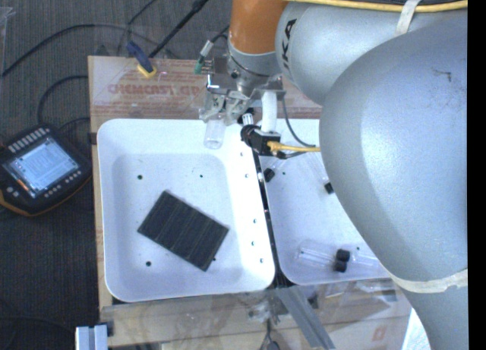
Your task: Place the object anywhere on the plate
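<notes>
A dark ribbed rectangular plate [182, 231] lies flat in the left white bin [114, 189], towards its front. My gripper [216, 115] hangs over the back edge of that bin, well behind the plate. It is shut on a small clear vial [213, 136], which hangs down from between the fingers, above the bin's back rim.
The right bin [304, 212] holds a clear tube with a black cap [334, 259] near its front and a small black piece [328, 187]. The arm's big grey body [395, 128] covers most of that bin. A teach pendant [42, 166] lies left of the bench.
</notes>
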Robot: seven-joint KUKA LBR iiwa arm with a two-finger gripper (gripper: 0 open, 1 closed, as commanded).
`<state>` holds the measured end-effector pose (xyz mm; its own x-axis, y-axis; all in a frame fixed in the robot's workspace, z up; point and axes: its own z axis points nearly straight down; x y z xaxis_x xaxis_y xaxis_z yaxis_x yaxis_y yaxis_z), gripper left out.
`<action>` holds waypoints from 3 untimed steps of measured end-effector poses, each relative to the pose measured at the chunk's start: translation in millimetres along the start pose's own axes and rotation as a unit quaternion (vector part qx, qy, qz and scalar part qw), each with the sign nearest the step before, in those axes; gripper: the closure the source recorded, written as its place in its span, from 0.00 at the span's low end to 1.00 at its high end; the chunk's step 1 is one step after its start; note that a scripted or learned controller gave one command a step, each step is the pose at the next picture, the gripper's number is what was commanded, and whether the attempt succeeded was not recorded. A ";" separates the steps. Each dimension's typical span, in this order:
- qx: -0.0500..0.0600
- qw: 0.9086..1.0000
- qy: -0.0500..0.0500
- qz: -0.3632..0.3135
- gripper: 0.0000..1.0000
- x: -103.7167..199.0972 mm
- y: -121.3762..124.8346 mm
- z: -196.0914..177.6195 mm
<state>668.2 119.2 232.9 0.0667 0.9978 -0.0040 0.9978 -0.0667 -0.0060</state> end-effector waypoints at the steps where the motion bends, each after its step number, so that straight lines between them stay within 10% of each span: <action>1: -0.001 0.988 -0.001 0.155 1.00 53.4 -3.4 -39.2; 2: -0.001 0.996 -0.001 0.094 1.00 112.3 -7.4 -198.6; 3: 0.002 0.996 -0.005 0.094 1.00 112.8 -6.3 -202.4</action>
<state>670.7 232.9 434.9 0.2520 0.9676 -0.0147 0.9677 -0.2521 -0.0079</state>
